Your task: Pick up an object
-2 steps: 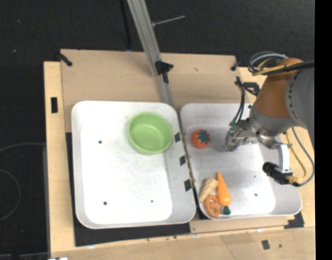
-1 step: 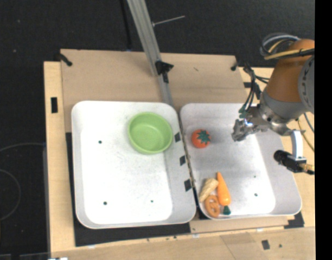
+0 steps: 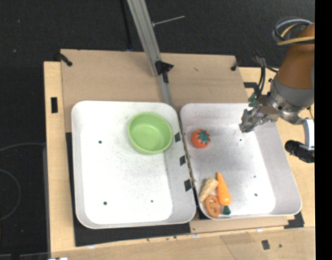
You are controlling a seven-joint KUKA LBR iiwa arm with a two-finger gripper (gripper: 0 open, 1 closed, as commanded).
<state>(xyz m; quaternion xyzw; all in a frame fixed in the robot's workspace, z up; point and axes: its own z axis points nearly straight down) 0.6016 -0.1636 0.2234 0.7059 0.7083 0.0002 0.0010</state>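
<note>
**Line up over the tomato before descending**

Your end effector hovers over the right bin, holding nothing; whether it is open or closed you cannot tell. The tomato lies to its left, slightly lower in view, well apart. Centre above it, then drop straight.

We see dark floor around pale wood bench; grey metal pole slants across top; even overhead light.
</note>
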